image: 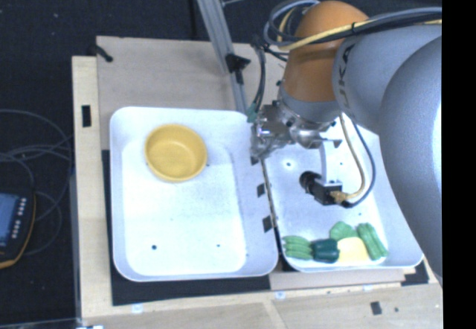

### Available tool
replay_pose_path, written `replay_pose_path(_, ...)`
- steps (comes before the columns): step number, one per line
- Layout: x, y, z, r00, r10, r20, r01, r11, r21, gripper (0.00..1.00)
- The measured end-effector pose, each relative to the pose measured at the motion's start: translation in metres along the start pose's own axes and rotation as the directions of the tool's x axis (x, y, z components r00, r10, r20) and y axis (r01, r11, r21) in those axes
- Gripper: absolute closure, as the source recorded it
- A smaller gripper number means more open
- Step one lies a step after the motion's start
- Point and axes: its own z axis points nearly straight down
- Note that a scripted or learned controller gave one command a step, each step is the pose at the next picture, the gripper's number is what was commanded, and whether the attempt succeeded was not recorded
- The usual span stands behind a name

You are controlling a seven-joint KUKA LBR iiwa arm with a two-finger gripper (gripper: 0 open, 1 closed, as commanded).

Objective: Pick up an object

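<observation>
Camera view, near edge first: cluster of small objs in the right bin's [394, 246] near corner, all touching or just beside each other; green ridged piece [297, 246], dark teal block [325, 249], yellow piece [352, 250], two more green pieces [372, 240] behind. Left bin [134, 246] sits alongside on the desk [89, 171]; yellow bowl [176, 152] upright in its far-left part, well apart from the cluster. Farther back, grey arm w/ orange band [321, 45] hangs over the right bin's far-left area; claw [262, 143] near the divide betw. bins; can't tell its state; nothing seen in it.
</observation>
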Motion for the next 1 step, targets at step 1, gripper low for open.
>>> replay_pose_path(1,0.0502,0.0139,-0.0128,1.0,0.0,0.0,0.0,1.0,-0.001,1.0)
